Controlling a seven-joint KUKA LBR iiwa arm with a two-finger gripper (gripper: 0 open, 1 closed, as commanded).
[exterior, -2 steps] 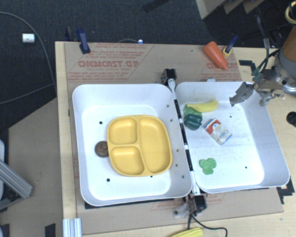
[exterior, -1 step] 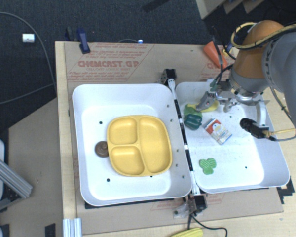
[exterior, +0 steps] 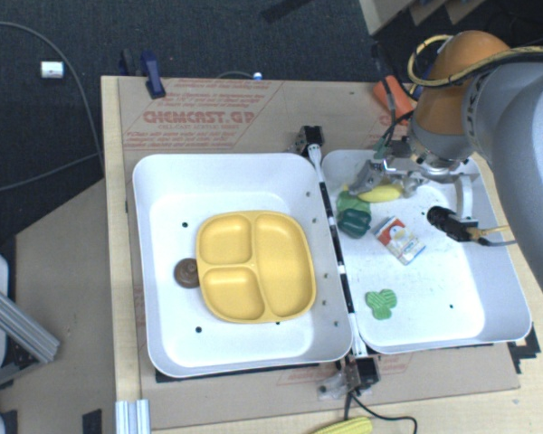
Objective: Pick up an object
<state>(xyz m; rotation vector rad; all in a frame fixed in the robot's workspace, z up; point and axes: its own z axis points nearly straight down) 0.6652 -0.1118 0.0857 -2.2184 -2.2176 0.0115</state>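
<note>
- Presently noted in the right bin [exterior: 489,319], near its upper left corner: a yellow banana-shaped object [exterior: 380,193], lying flat on the bin floor.
- Long axis running roughly left to right across the view, right end slightly higher in the picture; left end pointing toward the divider between the bins, right end tucked under the gripper's metal parts.
- Colour plain yellow, form slim and gently curved; finer surface detail too small to tell.
- Just below and left of it, touching or nearly so: a dark green object [exterior: 353,217].
- Arm [exterior: 511,107] entering from the right, grey, with orange band [exterior: 457,70] above the wrist; wrist bent downward over the bin's upper edge.
- Gripper [exterior: 391,172] positioned directly above the yellow object, at or very near its upper side; contact not confirmable.
- Open or closed condition of the gripper: cannot tell, tip hidden among its own hardware.
- Elsewhere in the right bin: a red-and-white packet [exterior: 401,240] near centre, a light green leafy piece [exterior: 380,303] lower down.
- Left bin [exterior: 163,183]: a yellow divided plate [exterior: 255,266] and a brown round item [exterior: 187,272] just beside its left rim.
</note>
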